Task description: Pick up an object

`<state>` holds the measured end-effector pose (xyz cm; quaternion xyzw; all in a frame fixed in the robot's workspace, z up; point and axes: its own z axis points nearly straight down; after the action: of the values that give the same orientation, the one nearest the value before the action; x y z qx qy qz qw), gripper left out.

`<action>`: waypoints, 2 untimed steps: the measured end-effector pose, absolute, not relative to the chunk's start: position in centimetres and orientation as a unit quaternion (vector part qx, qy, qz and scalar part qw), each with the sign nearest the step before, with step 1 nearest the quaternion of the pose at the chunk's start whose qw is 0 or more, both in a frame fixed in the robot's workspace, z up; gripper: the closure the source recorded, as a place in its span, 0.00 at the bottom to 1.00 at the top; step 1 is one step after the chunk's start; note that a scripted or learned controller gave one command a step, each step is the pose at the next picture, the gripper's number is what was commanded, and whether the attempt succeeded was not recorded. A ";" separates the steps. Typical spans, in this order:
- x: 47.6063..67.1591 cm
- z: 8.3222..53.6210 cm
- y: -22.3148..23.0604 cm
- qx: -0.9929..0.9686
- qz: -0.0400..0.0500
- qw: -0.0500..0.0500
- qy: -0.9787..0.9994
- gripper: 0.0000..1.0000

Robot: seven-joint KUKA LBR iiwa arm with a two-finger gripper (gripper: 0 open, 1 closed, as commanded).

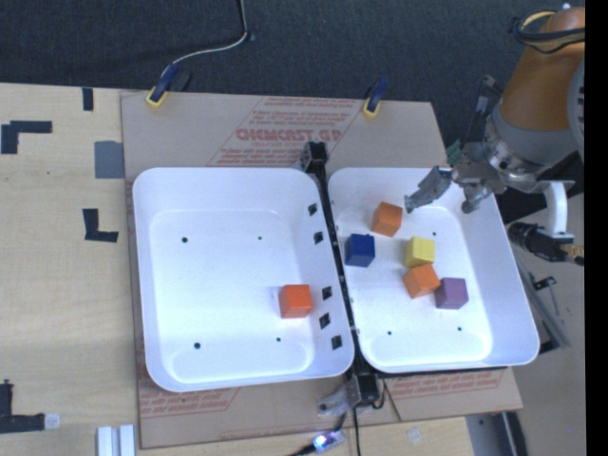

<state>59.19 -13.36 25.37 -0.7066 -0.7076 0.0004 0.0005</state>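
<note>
As you scanned from the left, you counted one orange cube (295,300) alone in the left bin (161,255). The right bin (503,321) held five: a blue cube (359,250), an orange block (387,219), a yellow cube (420,252), a second orange block (421,280) and a purple cube (451,293). The gripper (445,193) hovered over that bin's upper edge, fingers spread wide with nothing between them, the upper orange block just to its lower left.
</note>
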 end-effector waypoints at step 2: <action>52.7 11.1 -15.4 -0.706 -0.005 -0.011 -0.708 0.00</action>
<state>52.74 -15.39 11.09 -0.7063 -0.7078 -0.0051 -0.0110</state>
